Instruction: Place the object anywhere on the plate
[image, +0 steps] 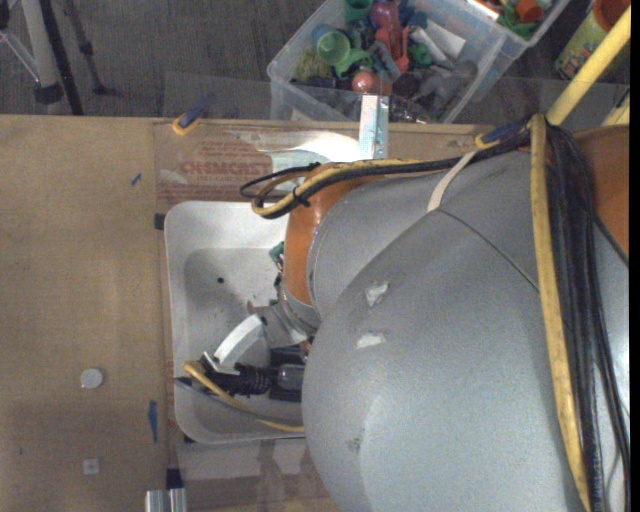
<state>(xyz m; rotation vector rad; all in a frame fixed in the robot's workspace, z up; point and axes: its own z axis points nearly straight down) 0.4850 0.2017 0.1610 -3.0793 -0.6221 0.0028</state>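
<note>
The grey arm with its orange band (300, 215) covers most of the view and hangs low over the left white bin (190, 300). My gripper (263, 318) is down inside that bin, near its middle, mostly hidden under the wrist. A small green thing (277, 254) peeks out at the arm's edge, and I cannot tell what it is. A small dark spot (220, 280) marks the bin floor to the left of the gripper. The arm hides the rest of the bin's floor.
A clear plastic tub (300, 70) of colourful toys stands behind the bench at the top. Bare brown bench top (80, 250) spreads to the left of the bin, with a small grey disc (91, 378) lying on it. Cables (560, 300) run along the arm at the right.
</note>
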